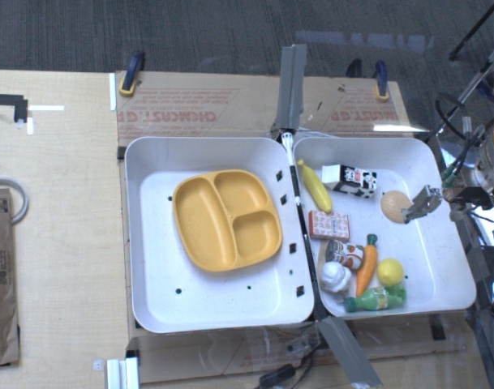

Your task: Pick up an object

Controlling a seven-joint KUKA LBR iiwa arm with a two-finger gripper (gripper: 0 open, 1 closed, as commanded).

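Left white bin [149, 241] holding a yellow divided plate [227, 218], right white bin [441, 282] crowded with toy food, gripper [418, 207] low at a tan ball [394, 205] near the bin's right side, finger state impossible to tell, banana [315, 187], carrot [366, 267], lemon [390, 272].

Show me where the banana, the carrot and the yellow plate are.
banana [315, 187], camera view, middle of its length.
carrot [366, 271], camera view, orange body.
yellow plate [199, 221], camera view, floor of its large compartment.
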